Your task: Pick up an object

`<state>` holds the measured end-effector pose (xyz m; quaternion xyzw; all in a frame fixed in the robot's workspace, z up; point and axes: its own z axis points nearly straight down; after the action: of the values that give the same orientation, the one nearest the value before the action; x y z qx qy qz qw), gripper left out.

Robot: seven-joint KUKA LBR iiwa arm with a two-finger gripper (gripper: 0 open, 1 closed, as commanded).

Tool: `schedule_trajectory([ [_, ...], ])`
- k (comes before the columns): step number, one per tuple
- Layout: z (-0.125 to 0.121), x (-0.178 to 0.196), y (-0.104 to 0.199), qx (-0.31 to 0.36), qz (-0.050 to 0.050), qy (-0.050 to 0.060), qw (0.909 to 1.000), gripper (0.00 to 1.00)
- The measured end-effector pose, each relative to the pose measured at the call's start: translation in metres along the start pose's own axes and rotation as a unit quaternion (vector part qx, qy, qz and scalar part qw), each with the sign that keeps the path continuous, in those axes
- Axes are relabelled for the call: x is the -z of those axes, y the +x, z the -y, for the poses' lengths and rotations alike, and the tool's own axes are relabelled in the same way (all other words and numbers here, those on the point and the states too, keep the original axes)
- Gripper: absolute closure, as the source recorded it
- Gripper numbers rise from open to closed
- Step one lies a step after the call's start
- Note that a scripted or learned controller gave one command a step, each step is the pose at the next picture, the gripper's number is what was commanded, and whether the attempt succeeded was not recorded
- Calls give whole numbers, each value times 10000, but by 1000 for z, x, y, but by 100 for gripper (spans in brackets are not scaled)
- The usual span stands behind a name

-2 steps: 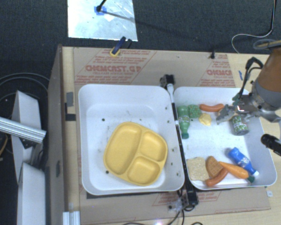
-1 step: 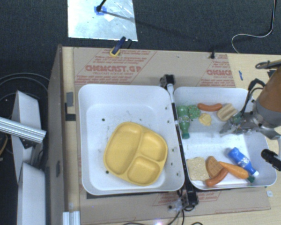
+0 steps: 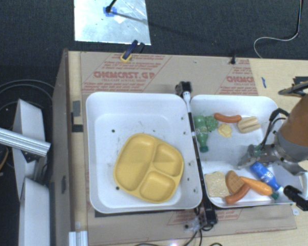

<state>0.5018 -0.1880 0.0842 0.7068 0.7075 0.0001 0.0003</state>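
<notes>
Toy food pieces lie scattered in the right-hand shallow white bin [image 3: 267, 105], any of them a fair candidate for picking up; nearest the arm is a small blue plastic bottle with a white label [image 3: 263, 174], lying on its side toward the lower right of the frame, touching an orange toy carrot [image 3: 257, 185] just below it; further left along the bin's lower edge sit a pale slice of toy bread [image 3: 216, 184], a brown round cookie-like piece [image 3: 234, 180] and a reddish toy sausage [image 3: 237, 195], crowded together, which would make a clean grasp there awkward; along the bin's upper part a second orange-red sausage [image 3: 228, 118], a tan bread roll [image 3: 248, 124], a small yellow piece [image 3: 225, 131] and a green leafy toy vegetable [image 3: 204, 124] lie more loosely spaced. The grey arm with its orange band [image 3: 303, 124] reaches in from the right edge, and the two-finger gripper [image 3: 254, 157] hangs low over the bin just above the blue bottle, probably positioned to take it since it is the closest loose item; whether the claw is apart or together cannot be told at this angle, and nothing is visibly held. The left-hand white bin [image 3: 102, 111] holds a yellow plastic divided tray [image 3: 149, 166], lying tilted near its middle, well apart from the arm.
</notes>
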Motion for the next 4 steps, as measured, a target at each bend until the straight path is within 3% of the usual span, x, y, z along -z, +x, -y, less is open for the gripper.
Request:
schedule_trajectory([
  [1,-38,0,6,13,2,-11,10000,0],
  [2,16,0,-19,-6,5,0,10000,0],
  [3,-49,105,51,19,0,-25,10000,0],
  [4,-110,37,72,18,-5,3,10000,0],
])
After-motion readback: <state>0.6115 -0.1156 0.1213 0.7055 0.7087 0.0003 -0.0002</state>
